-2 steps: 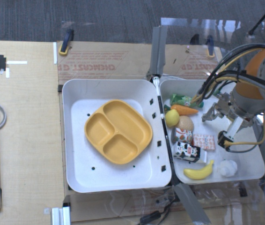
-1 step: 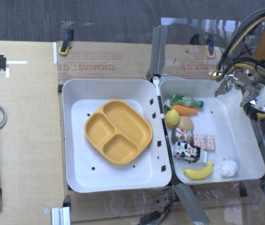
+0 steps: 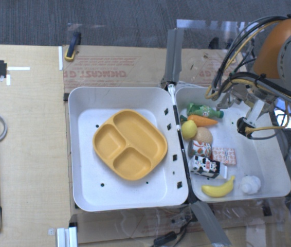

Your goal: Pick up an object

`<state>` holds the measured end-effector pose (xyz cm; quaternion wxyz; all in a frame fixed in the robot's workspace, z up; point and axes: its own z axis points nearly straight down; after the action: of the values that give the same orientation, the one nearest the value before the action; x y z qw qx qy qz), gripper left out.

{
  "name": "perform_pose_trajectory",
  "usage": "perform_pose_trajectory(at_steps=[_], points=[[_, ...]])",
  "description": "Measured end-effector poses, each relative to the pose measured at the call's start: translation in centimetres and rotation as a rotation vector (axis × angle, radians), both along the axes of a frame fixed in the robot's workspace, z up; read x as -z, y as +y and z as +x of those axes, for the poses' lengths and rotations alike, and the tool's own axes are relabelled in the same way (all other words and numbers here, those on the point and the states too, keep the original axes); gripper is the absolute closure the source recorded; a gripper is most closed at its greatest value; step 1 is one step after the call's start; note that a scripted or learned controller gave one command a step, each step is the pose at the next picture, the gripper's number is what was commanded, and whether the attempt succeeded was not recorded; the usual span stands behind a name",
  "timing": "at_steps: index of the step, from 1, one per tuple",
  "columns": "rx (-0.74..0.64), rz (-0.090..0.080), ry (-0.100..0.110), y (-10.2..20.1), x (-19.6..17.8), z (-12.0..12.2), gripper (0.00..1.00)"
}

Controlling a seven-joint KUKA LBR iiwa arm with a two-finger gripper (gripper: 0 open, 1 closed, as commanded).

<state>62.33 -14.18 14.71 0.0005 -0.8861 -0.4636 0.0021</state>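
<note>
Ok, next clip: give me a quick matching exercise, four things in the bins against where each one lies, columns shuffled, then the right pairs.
Things:
1. yellow plate
2. banana
3. carrot
4. white ball

Places:
A. near right corner of the right bin
B. far part of the right bin, beside a green packet
C. middle of the left bin
D. near edge of the right bin, left of the white ball

Pairs: 1-C, 2-D, 3-B, 4-A
</note>
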Motion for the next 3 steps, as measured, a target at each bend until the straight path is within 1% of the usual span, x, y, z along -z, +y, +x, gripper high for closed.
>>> perform_pose_trajectory(at_steps=[1,2,3], points=[[-0.181,0.001,-0.001,-0.8,5.6,-5.0,0.0],[-0.71,0.003,-0.002,2.9,5.6,-8.4,0.0],[-0.256,0.0,-0.001,2.9,5.6,-4.9,0.0]])
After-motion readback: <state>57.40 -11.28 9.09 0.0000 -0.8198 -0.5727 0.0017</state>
